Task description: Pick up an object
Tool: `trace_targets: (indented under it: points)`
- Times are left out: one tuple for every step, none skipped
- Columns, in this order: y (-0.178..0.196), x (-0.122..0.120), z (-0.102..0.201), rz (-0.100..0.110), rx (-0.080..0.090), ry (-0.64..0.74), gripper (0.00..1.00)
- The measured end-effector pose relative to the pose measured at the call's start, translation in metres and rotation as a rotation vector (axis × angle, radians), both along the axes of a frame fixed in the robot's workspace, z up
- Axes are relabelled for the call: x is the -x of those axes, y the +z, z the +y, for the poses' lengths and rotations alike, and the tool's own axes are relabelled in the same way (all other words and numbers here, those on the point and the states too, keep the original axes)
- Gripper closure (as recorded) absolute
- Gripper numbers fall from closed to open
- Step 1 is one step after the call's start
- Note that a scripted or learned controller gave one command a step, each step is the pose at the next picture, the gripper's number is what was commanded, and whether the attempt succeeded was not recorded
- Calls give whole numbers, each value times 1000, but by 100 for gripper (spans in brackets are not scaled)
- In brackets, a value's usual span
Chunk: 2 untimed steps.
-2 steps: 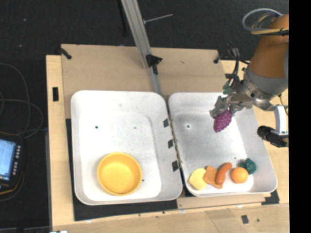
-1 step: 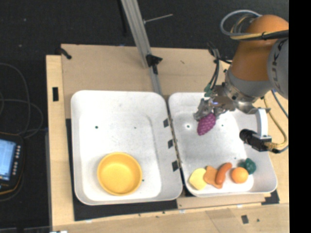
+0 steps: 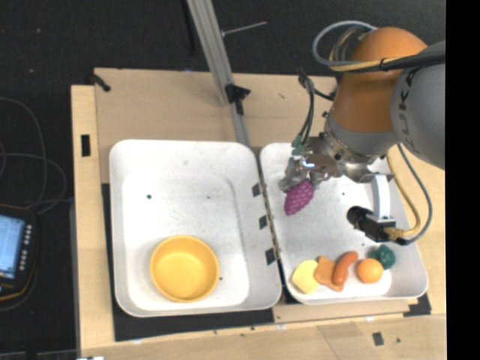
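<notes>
Pale wooden worktop carrying two shallow white bins side by side. Left bin contains a yellow bowl. Over the right bin, the hand grips a purple grape bunch hanging between its fingers, near the bin's left wall. Along the near edge lie a yellow piece, carrot, orange and dark green item

Both bins white, left one faintly speckled dark. Bowl yellow. Grape bunch purple-magenta, bumpy texture. Along right bin's near edge: pale yellow piece, orange carrot-like piece, orange ball, dark green item. Bench light tan wood. Arm grey, orange band.
</notes>
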<state>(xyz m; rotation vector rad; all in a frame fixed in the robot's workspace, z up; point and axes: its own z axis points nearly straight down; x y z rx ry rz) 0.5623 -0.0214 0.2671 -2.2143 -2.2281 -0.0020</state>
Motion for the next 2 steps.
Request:
trace_targets:
  points:
    - [1,9,50,1,-1,2,100]
    - [-3,21,99,1,0,-3,100]
